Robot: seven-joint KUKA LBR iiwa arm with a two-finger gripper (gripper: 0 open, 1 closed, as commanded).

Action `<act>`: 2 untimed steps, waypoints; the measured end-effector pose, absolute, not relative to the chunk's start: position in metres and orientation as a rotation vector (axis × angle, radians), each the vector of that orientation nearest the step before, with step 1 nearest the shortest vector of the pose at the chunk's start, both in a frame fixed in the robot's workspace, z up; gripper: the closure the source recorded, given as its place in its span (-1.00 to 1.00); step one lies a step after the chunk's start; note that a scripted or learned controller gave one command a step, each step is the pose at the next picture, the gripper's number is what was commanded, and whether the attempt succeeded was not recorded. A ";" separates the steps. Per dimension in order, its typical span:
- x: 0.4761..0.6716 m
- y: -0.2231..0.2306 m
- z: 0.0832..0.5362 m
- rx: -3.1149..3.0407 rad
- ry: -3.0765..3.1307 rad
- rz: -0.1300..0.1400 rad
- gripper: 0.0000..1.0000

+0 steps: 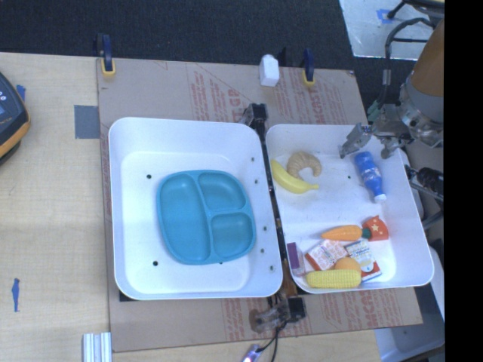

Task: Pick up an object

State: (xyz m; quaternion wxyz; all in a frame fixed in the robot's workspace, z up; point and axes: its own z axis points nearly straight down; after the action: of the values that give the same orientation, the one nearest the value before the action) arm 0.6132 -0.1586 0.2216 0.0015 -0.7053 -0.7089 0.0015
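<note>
One open, empty gripper (370,142) hovers over the blue bottle (369,173); reaching step, next it must descend and close.

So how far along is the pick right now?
Done: the gripper is over the right bin, just above the blue bottle. In hand: nothing, its fingers are spread with nothing between them. Left: close on an object and lift; banana, croissant and carrot lie untouched.

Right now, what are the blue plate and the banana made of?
The blue divided plate looks like smooth matte plastic: one even colour with soft moulded ridges. The banana is probably a plastic toy, since it is uniformly bright yellow with no marks, though this view cannot settle that for sure.
</note>
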 end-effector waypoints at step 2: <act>0.577 -0.212 0.092 -2.213 -2.225 0.006 -1.00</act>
State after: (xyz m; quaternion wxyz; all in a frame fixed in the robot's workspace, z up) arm 0.5765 -0.2121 0.0915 0.0017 -0.7053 -0.7089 0.0020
